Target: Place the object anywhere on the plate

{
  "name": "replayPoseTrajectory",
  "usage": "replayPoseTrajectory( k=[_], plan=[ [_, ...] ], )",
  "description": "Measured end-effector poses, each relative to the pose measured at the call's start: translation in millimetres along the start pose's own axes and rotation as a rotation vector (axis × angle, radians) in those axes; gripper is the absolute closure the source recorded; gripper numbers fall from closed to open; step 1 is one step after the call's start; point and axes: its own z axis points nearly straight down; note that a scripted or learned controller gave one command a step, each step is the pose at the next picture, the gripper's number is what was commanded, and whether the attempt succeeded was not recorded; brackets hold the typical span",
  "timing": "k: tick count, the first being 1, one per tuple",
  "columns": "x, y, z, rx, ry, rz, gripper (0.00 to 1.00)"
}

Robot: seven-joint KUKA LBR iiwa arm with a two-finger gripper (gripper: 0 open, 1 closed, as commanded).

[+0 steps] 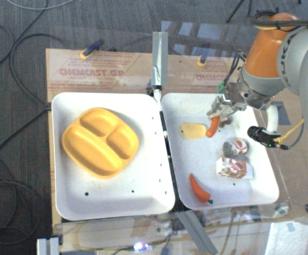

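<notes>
A yellow plate [101,141] with three compartments lies in the left bin [69,195]. My gripper [219,113] is over the upper middle of the right bin [265,190]. It is shut on the top end of a small orange carrot [212,127], which hangs tilted below the fingers. The carrot's lower tip is right beside a pale yellow flat piece [194,130] on the bin floor.
The right bin also holds a small grey and red can [234,147], a red and white packet [232,167] and an orange-red pepper [199,189] near the front. A raised divider [166,142] separates the two bins. The arm [271,52] comes in from the upper right.
</notes>
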Motion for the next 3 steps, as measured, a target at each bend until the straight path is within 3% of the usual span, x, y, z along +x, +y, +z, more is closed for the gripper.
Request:
replayPoseTrajectory(
  k=[1,2,3],
  plan=[
    [140,-12,-34,0.000,0.005,-0.114,1.00],
    [201,-3,-9,0.001,0.003,-0.173,1.00],
    [201,-3,-10,0.001,0.003,-0.173,0.00]
  ],
)
